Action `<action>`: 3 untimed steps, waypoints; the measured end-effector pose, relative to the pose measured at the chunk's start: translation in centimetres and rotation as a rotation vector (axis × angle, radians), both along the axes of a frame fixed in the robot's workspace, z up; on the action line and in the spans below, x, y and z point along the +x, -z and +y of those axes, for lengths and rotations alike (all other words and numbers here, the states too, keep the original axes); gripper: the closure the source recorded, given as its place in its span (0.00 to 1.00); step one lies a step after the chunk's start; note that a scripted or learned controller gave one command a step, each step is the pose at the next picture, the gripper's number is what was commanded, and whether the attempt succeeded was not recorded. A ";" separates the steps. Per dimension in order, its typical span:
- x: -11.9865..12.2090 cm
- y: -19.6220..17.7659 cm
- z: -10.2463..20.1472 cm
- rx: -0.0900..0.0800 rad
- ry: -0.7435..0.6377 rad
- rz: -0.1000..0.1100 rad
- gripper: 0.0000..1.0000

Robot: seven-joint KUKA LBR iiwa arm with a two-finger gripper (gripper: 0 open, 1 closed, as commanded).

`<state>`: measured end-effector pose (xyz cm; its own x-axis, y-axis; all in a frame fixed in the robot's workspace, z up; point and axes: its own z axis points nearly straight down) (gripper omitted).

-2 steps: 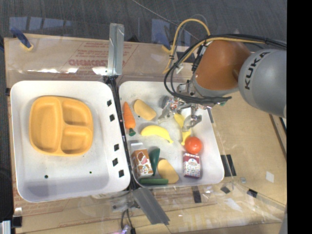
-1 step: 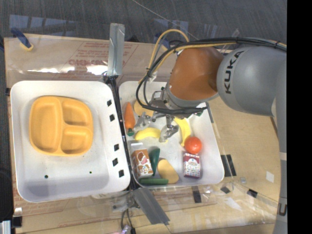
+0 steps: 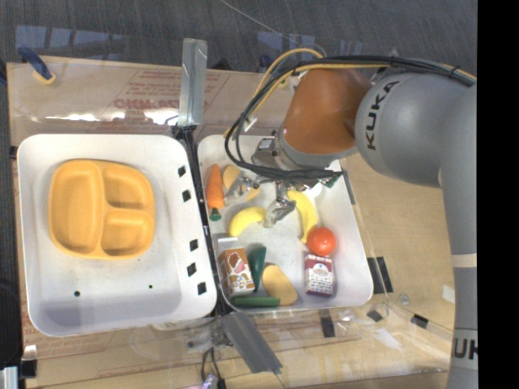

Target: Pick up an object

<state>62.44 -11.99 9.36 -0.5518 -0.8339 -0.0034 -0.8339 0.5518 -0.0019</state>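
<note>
The gripper (image 3: 280, 209) hangs over the right bin (image 3: 359, 258), above the bananas (image 3: 304, 209). Whether it grasps anything, I cannot tell; the yellow tray (image 3: 101, 209) lies in the left bin (image 3: 32, 217).

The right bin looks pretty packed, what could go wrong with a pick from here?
The gripper hangs among crowded items: the bananas and sit close on either side, so the fingers may nudge one or close on two at once. The round tomato nearby could roll if bumped. The carrot lies against the bin wall, leaving little finger room.

Pincer (image 3: 280, 209) hangs over right bin (image 3: 361, 254) beside a banana (image 3: 306, 211).
</note>
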 end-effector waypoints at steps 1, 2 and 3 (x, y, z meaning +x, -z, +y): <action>3.4 -0.1 -0.6 0.000 -0.047 -0.001 0.00; 3.5 -0.6 1.0 -0.018 -0.106 -0.007 0.00; 3.5 -0.3 0.5 -0.005 -0.327 -0.008 0.00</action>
